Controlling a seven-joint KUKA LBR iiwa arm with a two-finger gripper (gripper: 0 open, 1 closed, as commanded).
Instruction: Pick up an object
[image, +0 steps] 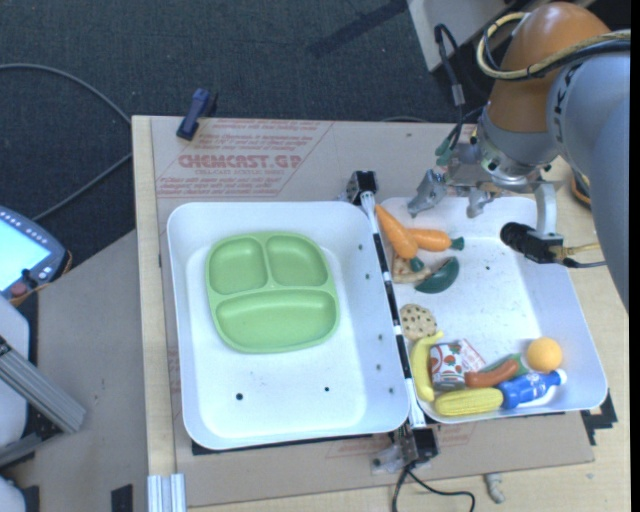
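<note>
Now | gripper (452, 196) spread (nothing between fingers) | carrot (396, 232) just below-left

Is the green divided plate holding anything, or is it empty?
Empty. The green plate sits in the left bin with all three compartments bare; the toy food lies in the right bin.

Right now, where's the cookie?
The cookie lies in the right bin, against its left wall, just above the banana and below the dark green pickle.
</note>
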